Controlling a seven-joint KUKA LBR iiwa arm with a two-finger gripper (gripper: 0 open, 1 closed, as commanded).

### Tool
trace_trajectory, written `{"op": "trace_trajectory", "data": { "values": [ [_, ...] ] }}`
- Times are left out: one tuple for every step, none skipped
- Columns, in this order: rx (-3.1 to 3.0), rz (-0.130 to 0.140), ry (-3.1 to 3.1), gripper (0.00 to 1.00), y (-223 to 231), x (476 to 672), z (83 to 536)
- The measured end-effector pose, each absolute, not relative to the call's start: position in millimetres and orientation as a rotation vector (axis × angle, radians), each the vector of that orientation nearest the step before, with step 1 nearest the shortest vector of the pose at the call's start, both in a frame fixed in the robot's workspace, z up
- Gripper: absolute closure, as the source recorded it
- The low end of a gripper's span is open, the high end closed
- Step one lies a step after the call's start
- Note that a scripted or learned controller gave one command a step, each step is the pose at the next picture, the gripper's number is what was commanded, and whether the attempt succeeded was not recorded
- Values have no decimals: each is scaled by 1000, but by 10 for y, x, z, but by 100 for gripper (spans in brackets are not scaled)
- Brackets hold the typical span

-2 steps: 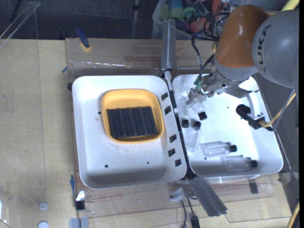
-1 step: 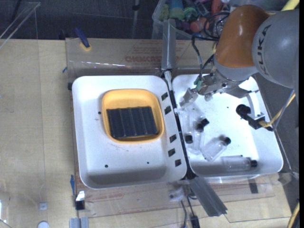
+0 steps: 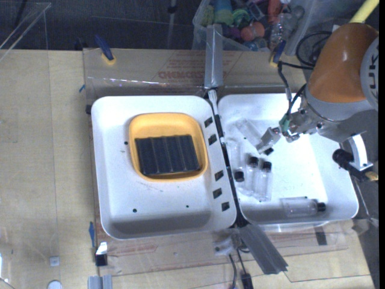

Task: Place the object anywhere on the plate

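My claw (image 3: pixel 268 142) hangs over the right bin (image 3: pixel 337 188), near its middle; whether it is apart or together I cannot tell. The clear vials (image 3: pixel 260 179) with black caps lie on the bin floor just below my claw, and another clear vial (image 3: pixel 299 206) lies nearer the bin's front wall. The yellow plate (image 3: pixel 166 123), with a dark ribbed insert, sits in the left bin (image 3: pixel 114 203).

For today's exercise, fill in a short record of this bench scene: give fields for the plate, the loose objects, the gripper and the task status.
plate: yellow plate in left bin, a dark ribbed block on it
objects: clear vials with dark caps, lying in right bin
gripper: gripper over right bin, above the vials
task status: no vial on the plate yet
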State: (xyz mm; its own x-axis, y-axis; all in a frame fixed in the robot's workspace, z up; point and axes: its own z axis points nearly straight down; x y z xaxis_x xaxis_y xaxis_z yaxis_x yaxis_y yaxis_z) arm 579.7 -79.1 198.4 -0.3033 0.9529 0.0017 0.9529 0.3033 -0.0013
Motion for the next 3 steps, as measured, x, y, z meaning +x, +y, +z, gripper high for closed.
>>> {"op": "trace_trajectory", "data": {
  "values": [
    [-1564,-4,-2731,0,-1239,6337,2060],
    [-1300,-3,-2868,0,-1886,6567,1924],
    [-962,-2,-3001,0,-2228,6643,2239]
  ]
}}
